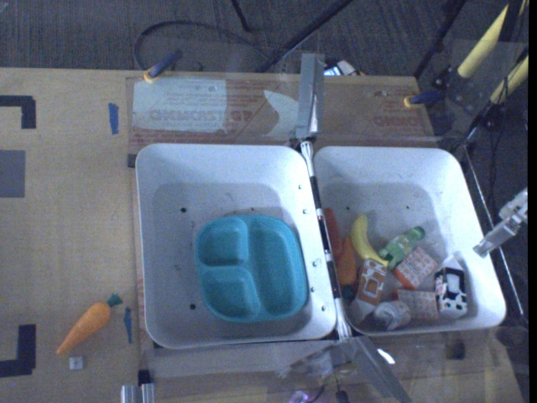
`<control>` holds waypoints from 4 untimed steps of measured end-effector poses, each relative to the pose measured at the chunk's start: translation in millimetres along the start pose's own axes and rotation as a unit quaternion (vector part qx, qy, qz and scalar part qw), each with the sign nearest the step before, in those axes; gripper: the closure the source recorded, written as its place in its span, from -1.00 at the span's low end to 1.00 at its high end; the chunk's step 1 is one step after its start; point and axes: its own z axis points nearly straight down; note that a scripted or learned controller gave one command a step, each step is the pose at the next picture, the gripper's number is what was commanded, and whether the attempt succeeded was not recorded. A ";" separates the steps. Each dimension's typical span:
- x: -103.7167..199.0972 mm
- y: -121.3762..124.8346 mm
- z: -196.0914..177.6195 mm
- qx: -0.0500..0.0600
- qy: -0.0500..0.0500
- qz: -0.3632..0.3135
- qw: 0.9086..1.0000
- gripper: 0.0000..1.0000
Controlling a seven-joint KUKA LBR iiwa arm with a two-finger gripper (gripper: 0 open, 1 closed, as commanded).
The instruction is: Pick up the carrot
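An orange carrot (346, 263) lies along the left wall of the right bin (394, 170), beside a darker red-orange stick (332, 227). A second orange carrot with a green top (85, 327) lies on the wooden bench outside the bins, at the lower left. My gripper (502, 232) shows as a pale grey piece at the right edge, over the right bin's right rim and well away from both carrots. Nothing is visible in it.
The left bin (168, 175) bears a teal divided plate (250, 267). The right bin also holds a banana (363, 240), a green bottle (402, 245), several small cartons (417, 267) and a black-and-white carton (451, 285). A clear divider (308, 99) stands behind the bins.
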 end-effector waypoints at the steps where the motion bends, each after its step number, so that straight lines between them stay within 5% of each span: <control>1: 12.8 7.4 169.5 0.000 0.001 0.018 1.000 -1.00; 2: 11.7 7.6 160.0 -0.001 -0.001 0.020 1.000 1.00; 3: 1.7 53.9 35.0 0.001 0.000 0.148 0.989 1.00; 4: 1.2 55.3 24.8 0.000 -0.001 0.147 0.989 1.00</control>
